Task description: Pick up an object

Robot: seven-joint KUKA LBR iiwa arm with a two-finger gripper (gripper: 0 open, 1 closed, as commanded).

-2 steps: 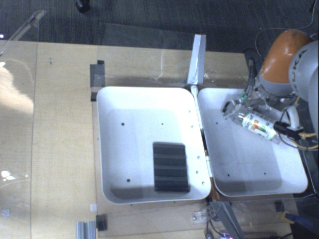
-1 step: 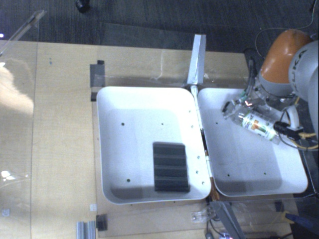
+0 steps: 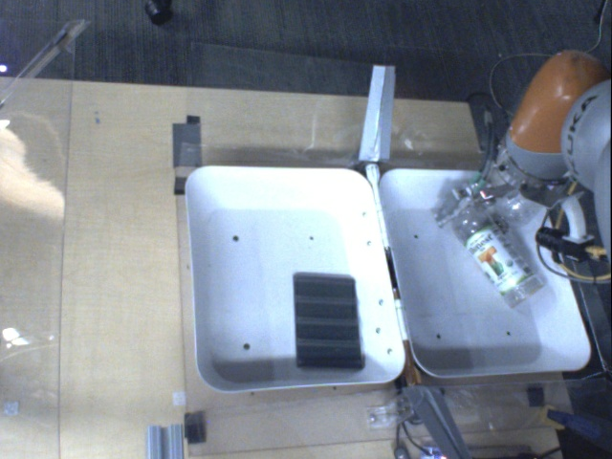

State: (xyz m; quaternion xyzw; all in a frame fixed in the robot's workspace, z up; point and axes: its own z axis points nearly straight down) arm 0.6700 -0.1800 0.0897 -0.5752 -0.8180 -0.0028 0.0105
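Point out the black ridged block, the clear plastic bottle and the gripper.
black ridged block (image 3: pixel 327 319): camera view, its top's middle.
clear plastic bottle (image 3: pixel 496 258): camera view, its label.
gripper (image 3: pixel 483 192): camera view, at its tip.

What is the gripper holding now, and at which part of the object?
It cannot be told. The gripper sits at the upper end of the clear plastic bottle with a green and orange label in the right white bin, but the contact is blurred.

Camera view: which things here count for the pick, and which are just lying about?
For the pick:
- clear plastic bottle, lying in the right bin
- black ribbed block, in the left bin
- gripper, over the bottle's upper end

Lying about:
- metal divider bar
- black corner brackets
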